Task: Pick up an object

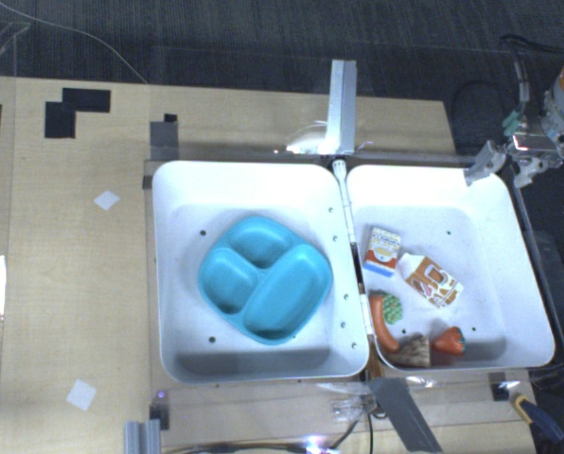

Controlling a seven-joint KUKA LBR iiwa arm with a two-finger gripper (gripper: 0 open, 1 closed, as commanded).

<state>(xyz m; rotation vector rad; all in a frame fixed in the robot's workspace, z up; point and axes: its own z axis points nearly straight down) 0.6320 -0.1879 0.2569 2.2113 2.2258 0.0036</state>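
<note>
The gripper [485, 162], whose state I cannot tell, hangs at two o'clock; best descend squarely on the isolated carton [383, 250].

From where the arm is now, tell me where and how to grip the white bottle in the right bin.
Grip the bottle across its body, coming straight down from above. It lies flat on the bin floor, tilted diagonally, with its cap end near the small carton. Set the fingers across its narrow width, at right angles to its length. Its label end has open floor around it, so that is probably the safer spot.
</note>
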